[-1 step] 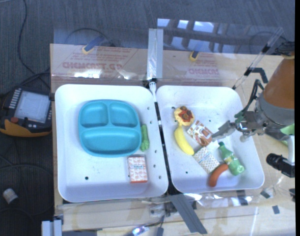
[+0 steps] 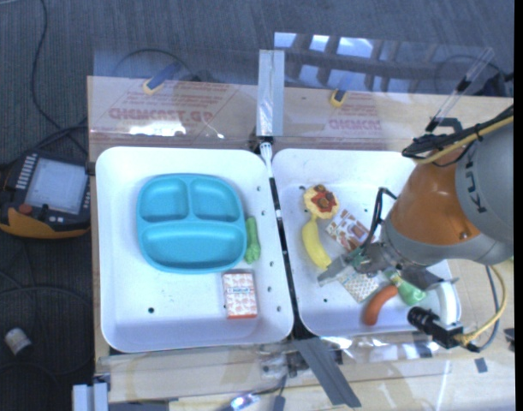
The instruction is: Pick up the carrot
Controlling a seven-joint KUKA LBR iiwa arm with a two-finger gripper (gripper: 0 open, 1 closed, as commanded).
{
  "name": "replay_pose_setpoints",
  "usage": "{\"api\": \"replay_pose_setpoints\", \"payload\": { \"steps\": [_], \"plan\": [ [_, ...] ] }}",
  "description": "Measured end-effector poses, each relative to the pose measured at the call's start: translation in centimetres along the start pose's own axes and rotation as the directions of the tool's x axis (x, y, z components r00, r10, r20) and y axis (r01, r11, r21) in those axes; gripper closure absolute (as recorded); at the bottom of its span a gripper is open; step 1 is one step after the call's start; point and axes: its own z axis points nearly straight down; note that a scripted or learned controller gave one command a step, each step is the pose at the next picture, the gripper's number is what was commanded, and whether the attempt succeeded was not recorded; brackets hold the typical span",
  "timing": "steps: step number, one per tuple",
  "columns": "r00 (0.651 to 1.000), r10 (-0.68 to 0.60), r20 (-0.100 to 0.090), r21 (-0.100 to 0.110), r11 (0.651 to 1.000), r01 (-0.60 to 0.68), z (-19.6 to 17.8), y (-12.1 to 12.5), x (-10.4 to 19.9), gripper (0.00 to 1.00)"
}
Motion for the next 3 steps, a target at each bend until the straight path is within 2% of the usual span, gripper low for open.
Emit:
{"api": "replay_pose_setpoints", "payload": {
  "steps": [1, 2, 3],
  "plan": [
    [0.999, -0.034, -0.007, 0.013, 0.999, 0.034, -5.4, -0.5, -0.4, 0.0],
    [0.99, 0.138, 0.008, -0.006, 0.99, -0.138, 0.9, 0.0, 0.7, 0.0],
    [0.986, 0.165, -0.011, -0.002, 0.986, -0.165, 1.2, -0.6, -5.4, 0.0]
  ]
}}
